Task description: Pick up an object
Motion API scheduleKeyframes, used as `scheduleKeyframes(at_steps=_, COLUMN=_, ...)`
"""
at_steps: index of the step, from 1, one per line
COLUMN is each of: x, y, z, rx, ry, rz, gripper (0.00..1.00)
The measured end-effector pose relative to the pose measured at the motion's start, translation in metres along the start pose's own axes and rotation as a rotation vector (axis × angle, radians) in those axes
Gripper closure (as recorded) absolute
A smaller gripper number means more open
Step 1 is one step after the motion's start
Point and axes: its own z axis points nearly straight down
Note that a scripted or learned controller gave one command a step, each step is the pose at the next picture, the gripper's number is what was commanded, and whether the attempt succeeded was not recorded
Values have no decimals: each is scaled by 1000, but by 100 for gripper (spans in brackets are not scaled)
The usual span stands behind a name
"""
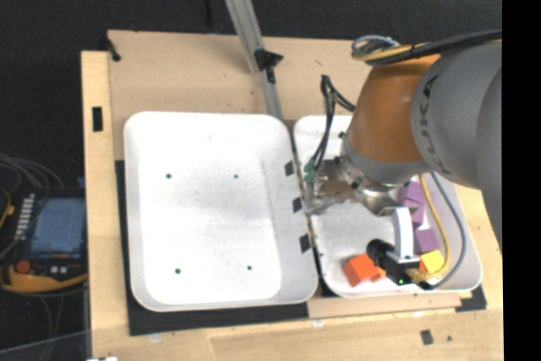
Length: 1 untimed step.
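- The bench [254, 332] is bare wood at its front edge, just in front of the right bin [336, 234].
- An orange block [362, 269] lies on the floor of the right bin, close to its front wall.
- A yellow block [429, 263] sits in the front right corner of the right bin, a little way from the orange block.
- A purple thing [416, 200] lies farther back in the right bin, by its right wall. The arm hides part of it.
- The gripper [318, 197] hangs over the left side of the right bin, close to its left wall and well apart from the three blocks. I cannot tell if it is spread apart or pressed together, and nothing shows in its grip.
- The left bin [203, 207] sits right beside the right bin, wall to wall.
- The arm [397, 123] covers the middle and back of the right bin.
- A metal pole [241, 4] slants up behind the right bin.
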Motion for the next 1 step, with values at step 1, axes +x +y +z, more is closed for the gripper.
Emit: scheduleKeyframes(at_steps=1, x=59, y=2, z=-11, rx=-1, ry=1, rz=-3, gripper=100)
